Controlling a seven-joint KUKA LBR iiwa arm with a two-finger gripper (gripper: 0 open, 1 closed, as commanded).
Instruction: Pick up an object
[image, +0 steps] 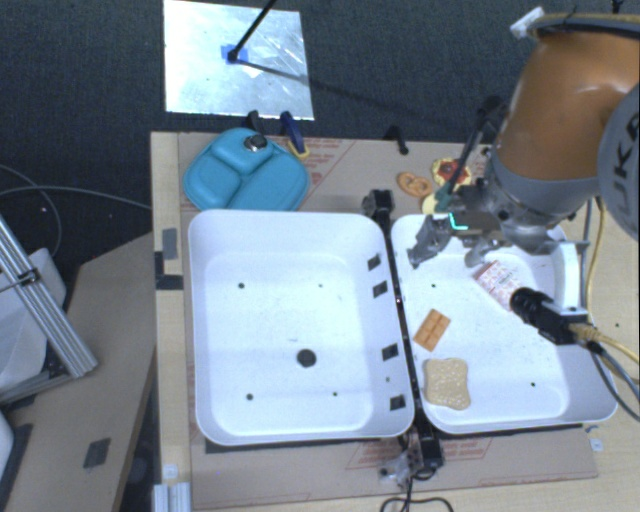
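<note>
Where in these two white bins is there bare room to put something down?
Most of the left bin is bare floor around one small dark disc. The right bin is crowded: an orange cracker, bread slice, red-and-white packet and gripper; its front right corner stays free.

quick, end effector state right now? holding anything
End effector: over the right bin, too blurred to tell open from shut; nothing seen in it.
</note>
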